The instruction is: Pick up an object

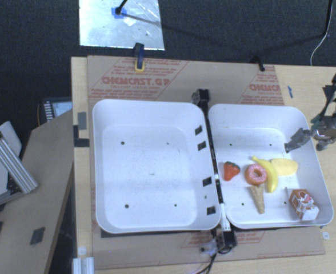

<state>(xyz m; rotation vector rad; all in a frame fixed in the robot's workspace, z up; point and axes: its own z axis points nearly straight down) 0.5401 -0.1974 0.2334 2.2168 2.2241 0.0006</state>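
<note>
Cake slice (303, 204), cone (258, 198), donut (256, 174), banana (268, 173), lemon (284, 166), strawberry (231, 170) in right bin (254, 121); hand (298, 138), grip state unclear.

At the right edge the robot's end is showing as a cluster of grey metal parts (331, 127), with thin dark cables looping around them. One dark grey, wedge-shaped finger (296, 140) is sticking out from it. The finer details are looking too blurred to make out.
</note>
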